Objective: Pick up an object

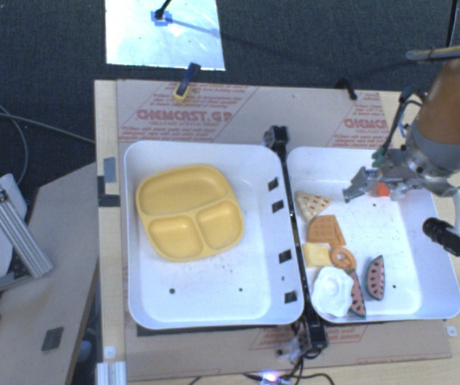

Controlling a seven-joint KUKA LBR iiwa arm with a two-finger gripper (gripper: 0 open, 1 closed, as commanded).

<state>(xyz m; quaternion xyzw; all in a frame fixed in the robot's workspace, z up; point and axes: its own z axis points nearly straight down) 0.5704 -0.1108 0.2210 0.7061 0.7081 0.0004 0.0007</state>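
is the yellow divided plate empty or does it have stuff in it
Empty. The yellow divided plate in the left bin shows bare compartments.

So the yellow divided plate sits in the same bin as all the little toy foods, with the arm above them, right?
Not quite. The camera view shows the yellow divided plate alone in the left bin. The toy foods, such as the watermelon slice and the pretzel, lie in the right bin, and the arm does reach in above that one.
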